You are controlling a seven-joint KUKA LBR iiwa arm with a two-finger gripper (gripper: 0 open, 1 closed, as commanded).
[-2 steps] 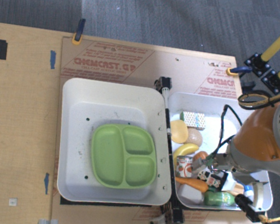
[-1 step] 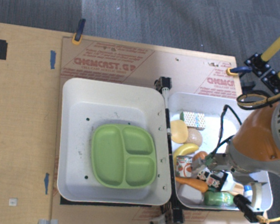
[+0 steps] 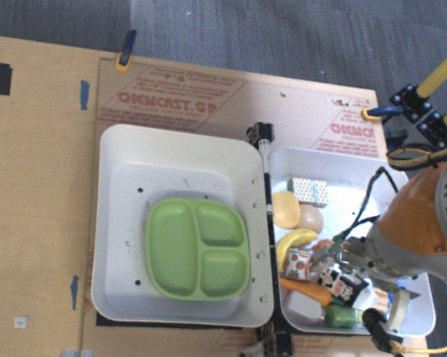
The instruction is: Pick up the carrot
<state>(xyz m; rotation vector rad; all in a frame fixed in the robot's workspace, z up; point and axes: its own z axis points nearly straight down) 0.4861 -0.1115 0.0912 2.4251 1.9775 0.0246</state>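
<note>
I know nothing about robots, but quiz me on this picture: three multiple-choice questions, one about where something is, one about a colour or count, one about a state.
1. Where is the carrot?
A. On the green tray
B. In the right bin, with the other toys
C. On the cardboard outside the bins

2. How many compartments does the green tray have?
A. Three
B. Five
C. One

3. How does the tray sit?
A. Standing on edge against the bin wall
B. Upside down on the bench
C. Flat in the left bin, nothing on it

Answers:
1 B: the orange carrot lies near that bin's front, below the banana.
2 A: one long section and two smaller ones show.
3 C: its open face looks up and its sections are bare.
</note>
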